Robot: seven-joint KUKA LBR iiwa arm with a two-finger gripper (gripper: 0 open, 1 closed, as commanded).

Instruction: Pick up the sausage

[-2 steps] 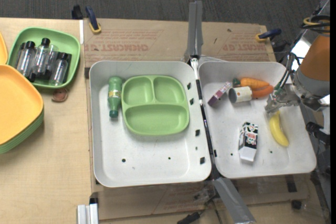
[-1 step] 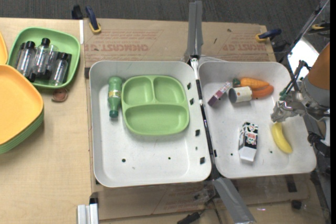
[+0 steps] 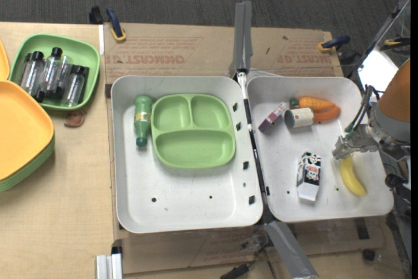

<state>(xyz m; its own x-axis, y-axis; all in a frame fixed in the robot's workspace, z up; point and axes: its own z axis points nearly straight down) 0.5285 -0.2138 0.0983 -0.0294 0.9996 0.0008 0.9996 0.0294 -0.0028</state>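
Gripper [image 3: 345, 148] is over the right bin [image 3: 285, 202], near its right wall, right at the top end of the banana [image 3: 353, 180]; honestly can't tell from this angle whether it's open or closed, and I don't see anything in its grip. The sausage [image 3: 328, 114] is up in the far part of that same bin, well apart from the gripper; it's lying flat, touching the carrot [image 3: 318, 103], with a small can [image 3: 301, 117] at its left end and a purple packet [image 3: 272, 117] beyond that. A milk carton [image 3: 309, 176] lies just left of the banana; the left bin [image 3: 189, 206] has a green divided plate [image 3: 193, 129] with a green bottle [image 3: 142, 119] beside it.
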